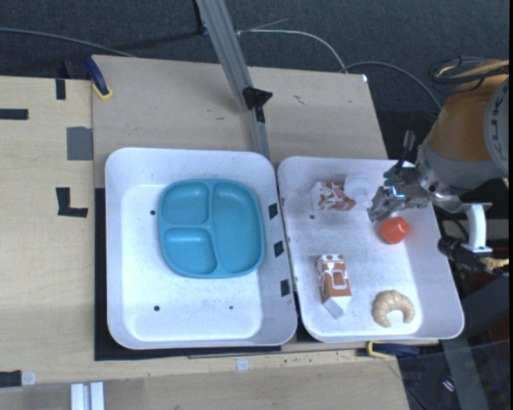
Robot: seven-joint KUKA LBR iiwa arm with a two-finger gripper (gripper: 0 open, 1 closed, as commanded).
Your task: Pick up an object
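Note:
The right bin (427,314) holds a small red tomato-like object (394,230), a white and orange carton (333,196) near the back, a second white and orange carton (333,280) in the middle, and a tan croissant (393,307) at the front right. My gripper (386,205) hangs at the bin's back right, just above and left of the red object. The view from above does not show what lies between the fingers.
The left bin (128,254) holds a blue divided plate (211,228). A grey metal pole (231,49) slants over the bench behind the bins. The arm's orange band (466,131) enters from the right.

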